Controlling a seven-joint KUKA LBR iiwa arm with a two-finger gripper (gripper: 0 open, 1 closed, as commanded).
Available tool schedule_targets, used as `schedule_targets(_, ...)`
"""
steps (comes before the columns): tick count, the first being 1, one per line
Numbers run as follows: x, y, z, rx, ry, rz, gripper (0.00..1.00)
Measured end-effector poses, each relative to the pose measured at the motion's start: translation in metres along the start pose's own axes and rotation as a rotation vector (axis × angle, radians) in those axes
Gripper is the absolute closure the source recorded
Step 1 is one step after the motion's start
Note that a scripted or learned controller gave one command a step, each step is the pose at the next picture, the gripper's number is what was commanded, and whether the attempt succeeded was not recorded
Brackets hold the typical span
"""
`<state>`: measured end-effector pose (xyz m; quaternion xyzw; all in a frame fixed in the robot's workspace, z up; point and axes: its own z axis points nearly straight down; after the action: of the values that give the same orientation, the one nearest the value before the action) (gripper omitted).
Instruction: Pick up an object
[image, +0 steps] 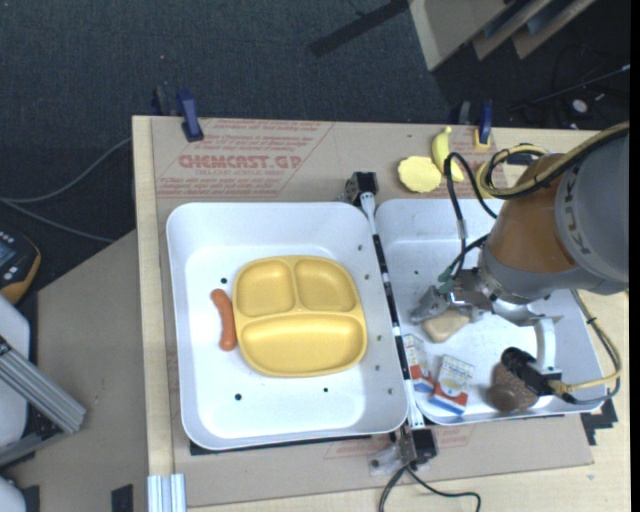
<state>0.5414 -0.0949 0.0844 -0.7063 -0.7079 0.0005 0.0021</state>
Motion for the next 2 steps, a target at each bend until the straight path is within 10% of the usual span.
schedule_targets(1, -0.0015, 0.0014, -0.0104, -0.005, -0.002, 0.003, 1.0)
schedule_targets(2, -0.0014, 0.001, -0.0098, -0.004, -0.001, 0.003, 0.0)
